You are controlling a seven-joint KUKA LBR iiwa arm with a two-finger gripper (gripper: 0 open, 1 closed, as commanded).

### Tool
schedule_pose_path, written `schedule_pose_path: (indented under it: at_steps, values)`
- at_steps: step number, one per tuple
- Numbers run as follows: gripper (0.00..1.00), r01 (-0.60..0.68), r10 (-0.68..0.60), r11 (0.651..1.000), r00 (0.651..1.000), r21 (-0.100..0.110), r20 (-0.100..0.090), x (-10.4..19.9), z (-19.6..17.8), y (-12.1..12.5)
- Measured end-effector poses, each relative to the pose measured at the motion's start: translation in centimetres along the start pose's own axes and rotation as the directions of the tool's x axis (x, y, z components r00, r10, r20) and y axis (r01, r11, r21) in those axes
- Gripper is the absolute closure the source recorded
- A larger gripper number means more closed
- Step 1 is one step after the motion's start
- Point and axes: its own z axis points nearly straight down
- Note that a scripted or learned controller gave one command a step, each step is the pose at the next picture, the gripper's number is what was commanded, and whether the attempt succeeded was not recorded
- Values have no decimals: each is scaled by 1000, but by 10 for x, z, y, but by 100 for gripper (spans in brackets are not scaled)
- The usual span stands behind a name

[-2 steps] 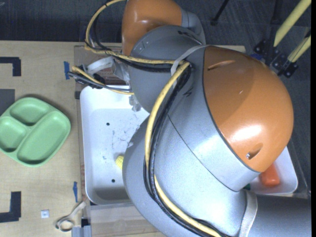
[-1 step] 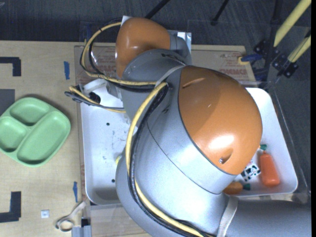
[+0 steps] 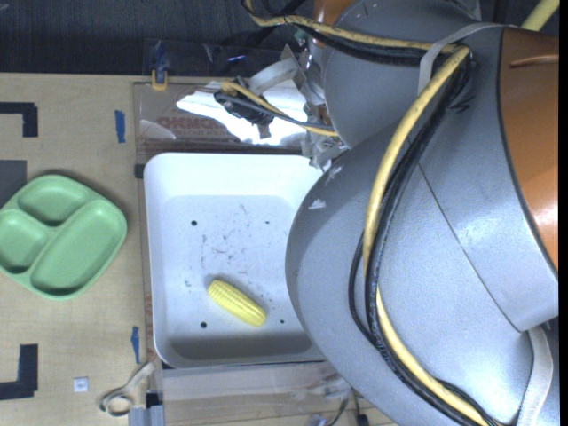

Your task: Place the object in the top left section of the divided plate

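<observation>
A yellow corn cob (image 3: 236,302) lies near the front of the white bin (image 3: 169,238), tilted with one end toward the lower right. A green divided plate (image 3: 59,234) rests on the wooden bench to the left of the bin; its top left section (image 3: 53,197) has nothing in it. The grey arm (image 3: 426,220) with an orange band spreads over the right half of the view and covers the bin's right side. Its gripper is hidden behind the arm's body.
Black cables and a yellow hose (image 3: 390,176) run along the arm. Behind the bin sits a shiny clear panel with cable clutter (image 3: 240,105). Blue tape marks (image 3: 119,124) and black corner marks (image 3: 27,118) dot the bench.
</observation>
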Motion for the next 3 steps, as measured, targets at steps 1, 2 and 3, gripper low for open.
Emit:
schedule_pose_path:
  at_steps: [1, 2, 3]
  values:
    - [100, 345, -345, 939, 939, 2, 2, -61, 17, 56]
    - [100, 681, -681, 732, 732, 2, 1, -108, 31, 48]
    - [100, 759, -759, 651, 651, 2, 0, -193, 78, 54]
